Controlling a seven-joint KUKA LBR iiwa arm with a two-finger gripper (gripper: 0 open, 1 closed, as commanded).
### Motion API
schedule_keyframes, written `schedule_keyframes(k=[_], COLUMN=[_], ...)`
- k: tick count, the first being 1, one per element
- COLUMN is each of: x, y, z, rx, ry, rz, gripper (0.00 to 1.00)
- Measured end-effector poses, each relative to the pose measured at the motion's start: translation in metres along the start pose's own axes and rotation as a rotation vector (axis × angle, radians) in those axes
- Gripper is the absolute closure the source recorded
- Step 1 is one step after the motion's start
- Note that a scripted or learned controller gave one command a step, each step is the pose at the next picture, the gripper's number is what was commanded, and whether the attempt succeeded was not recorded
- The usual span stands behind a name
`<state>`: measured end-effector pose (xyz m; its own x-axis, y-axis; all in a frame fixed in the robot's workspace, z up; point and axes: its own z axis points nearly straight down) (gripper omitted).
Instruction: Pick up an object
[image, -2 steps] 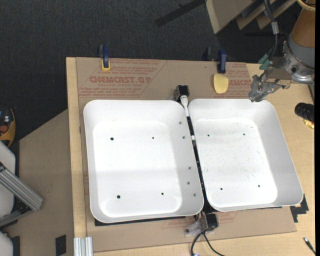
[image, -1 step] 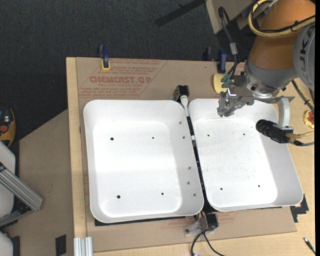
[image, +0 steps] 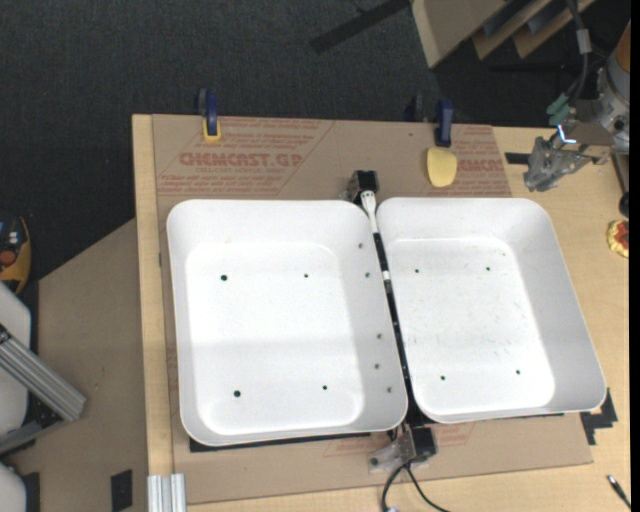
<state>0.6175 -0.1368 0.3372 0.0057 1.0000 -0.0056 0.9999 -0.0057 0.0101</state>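
Two shallow white bins lie side by side on the bench, the left bin (image: 190, 300) and the right bin (image: 560, 290). Only small dark dots show on their floors. My gripper (image: 552, 162) hangs at the upper right, beyond the far right corner of the right bin and over the bare bench board. It is small and partly blurred in this view. A small red and yellow object (image: 618, 236) lies at the right edge of the bench, outside the bins.
Blue clamps (image: 209, 113) (image: 444, 120) hold the board's far edge, the right one with a pale yellow pad (image: 441, 167) below it. A black bracket (image: 363, 185) and a cable connector (image: 410, 447) sit at the ends of the seam between the bins.
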Motion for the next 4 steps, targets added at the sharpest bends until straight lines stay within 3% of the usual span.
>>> schedule_keyframes(k=[1, 2, 3, 4], x=[0.031, 0.082, 0.133, 0.121], y=[-0.001, 0.008, 0.048, 0.033], z=[0.096, -0.015, 0.082, 0.049], rx=[0.017, -0.004, 0.016, 0.006], ry=[0.007, 0.005, 0.007, 0.005], rz=[-0.008, -0.013, -0.011, -0.005], gripper=[1.00, 1.00, 1.00, 1.00])
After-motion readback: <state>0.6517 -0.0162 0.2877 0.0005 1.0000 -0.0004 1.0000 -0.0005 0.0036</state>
